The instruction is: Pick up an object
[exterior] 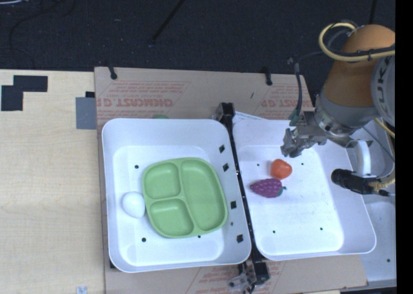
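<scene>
Pale wood is what you see first on the left, the bare top of the table (pixel 45 176), with a few dark patches near its far edge. Moving right, you come to the left bin (pixel 119 135), shallow and white, resting on a sheet of brown cardboard (pixel 168 89) with red print. In that bin a white egg (pixel 133 204) lies just beside, probably touching, the left edge of a green divided plate (pixel 184 196), which has three compartments and sits slightly turned. A black clamp strip (pixel 233 176) runs down between the two bins. In the right bin (pixel 322 235) you find a purple bunch of grapes (pixel 266 187) lying on the floor of the bin, and a small orange-red fruit (pixel 281 169) just up and to the right of it, the two nearly touching. Directly above that fruit hangs the gripper (pixel 292 146), its dark fingers pointing down and close to the fruit but apart from it; nothing sits between them, and you cannot tell from this view how wide they stand. Farther right the grey arm (pixel 345 109) rises to its orange band (pixel 358 70).
</scene>
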You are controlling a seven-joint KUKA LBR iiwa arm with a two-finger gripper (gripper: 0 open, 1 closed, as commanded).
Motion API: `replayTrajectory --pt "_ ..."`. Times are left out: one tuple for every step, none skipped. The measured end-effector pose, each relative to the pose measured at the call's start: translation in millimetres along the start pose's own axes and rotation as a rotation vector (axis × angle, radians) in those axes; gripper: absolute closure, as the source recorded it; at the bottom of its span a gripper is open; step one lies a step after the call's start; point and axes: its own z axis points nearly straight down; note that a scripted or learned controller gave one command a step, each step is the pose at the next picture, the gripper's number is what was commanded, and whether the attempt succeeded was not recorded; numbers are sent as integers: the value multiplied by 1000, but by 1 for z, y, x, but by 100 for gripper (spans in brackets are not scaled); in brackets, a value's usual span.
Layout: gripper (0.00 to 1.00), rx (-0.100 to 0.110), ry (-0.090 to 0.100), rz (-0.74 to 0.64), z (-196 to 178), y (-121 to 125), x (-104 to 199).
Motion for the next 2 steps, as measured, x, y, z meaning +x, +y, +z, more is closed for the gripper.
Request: replayTrajectory --pt "100 1 -1 2 6 6 44" --pt "100 -2 -1 1 -5 14 97"
